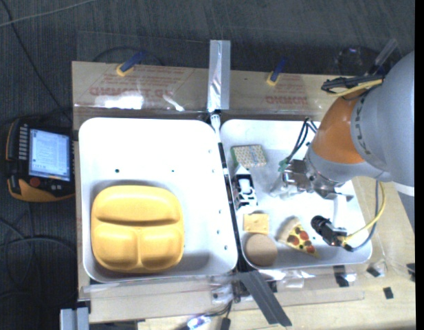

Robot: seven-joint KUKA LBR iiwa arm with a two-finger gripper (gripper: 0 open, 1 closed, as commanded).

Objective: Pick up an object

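The small toys lie loose in the right bin point(363, 256), so any one can be the pick. The toy pizza slice point(299, 238) lies at the near side. Just left of it sit a brown ball point(261, 249) and a tan square point(256, 222), which touch each other. Farther back and left of the pizza slice are a black and white block point(244, 190) and then a dotted green square point(249, 157). The gripper point(294, 177) hangs low just behind the pizza slice, likely to reach a toy. Nobody can tell if its jaws are apart or together. Far left of the pizza slice, a big yellow bread point(137, 225) rests in the left bin point(150, 133).
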